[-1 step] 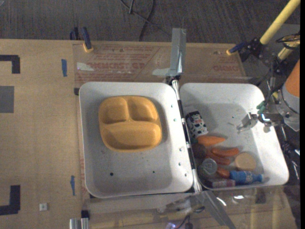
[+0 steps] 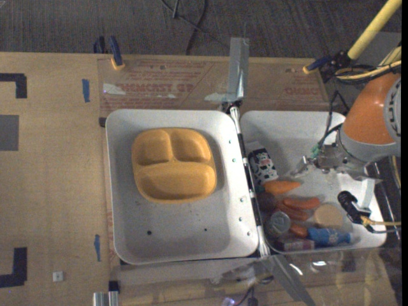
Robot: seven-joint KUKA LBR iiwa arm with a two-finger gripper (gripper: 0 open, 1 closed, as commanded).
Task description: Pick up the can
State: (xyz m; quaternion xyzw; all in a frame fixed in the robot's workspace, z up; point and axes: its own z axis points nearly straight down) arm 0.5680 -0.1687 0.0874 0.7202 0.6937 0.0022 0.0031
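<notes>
so the grey arm with the orange band [image 2: 375,123] comes in from the right edge of the frame, and its gripper [image 2: 305,164] sits over the upper middle of the right white bin [image 2: 287,123]. can't tell how it's set, too small and blurry from up here.

the can, a small silvery metal one [image 2: 278,224], is standing near the lower left of that right bin, top facing up. it's packed in with other stuff: an orange carrot-shaped toy [image 2: 282,187] above it, a red-orange sausage-looking piece [image 2: 301,203] just beside it to the upper right, a round tan disc [image 2: 329,216] further right, a blue packet [image 2: 329,237] at lower right, and a black and white cup [image 2: 262,164] further up.

the left white bin [image 2: 127,234] holds a yellow divided plastic tray [image 2: 173,164] in its upper half. both bins sit on the tan cardboard-covered surface [image 2: 51,171].
</notes>
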